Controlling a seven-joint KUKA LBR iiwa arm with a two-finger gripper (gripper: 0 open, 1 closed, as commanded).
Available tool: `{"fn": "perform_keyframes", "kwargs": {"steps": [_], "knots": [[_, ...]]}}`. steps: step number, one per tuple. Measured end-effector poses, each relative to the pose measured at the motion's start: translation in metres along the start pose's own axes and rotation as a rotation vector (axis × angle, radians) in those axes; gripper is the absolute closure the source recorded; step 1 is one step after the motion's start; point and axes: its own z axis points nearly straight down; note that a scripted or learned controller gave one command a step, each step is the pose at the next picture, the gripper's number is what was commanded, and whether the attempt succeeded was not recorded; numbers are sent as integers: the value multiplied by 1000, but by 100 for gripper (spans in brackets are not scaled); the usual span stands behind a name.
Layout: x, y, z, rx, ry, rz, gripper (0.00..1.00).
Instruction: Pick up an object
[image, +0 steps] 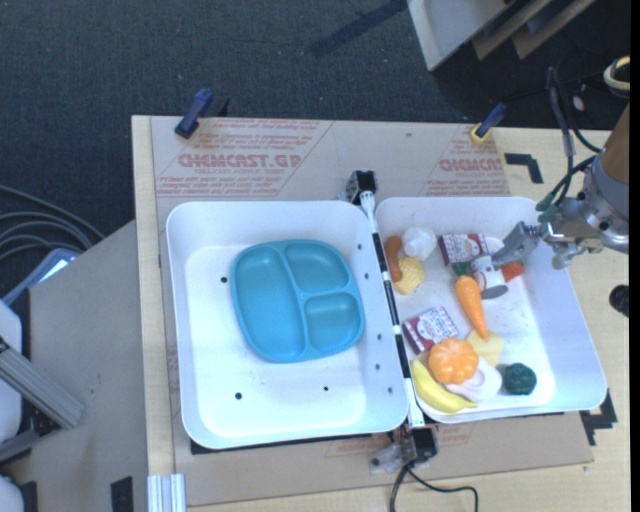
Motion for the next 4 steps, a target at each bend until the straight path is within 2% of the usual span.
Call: {"fn": "perform_keyframes", "kwargs": {"steps": [1,2,3,4], "knots": [[-10,21,124,1,0,0,0],[50,80,163,-18,-11,4,0],[53,79,156,-13,-7,2,100],[52,79,155,-14,-9,3,0]]}}
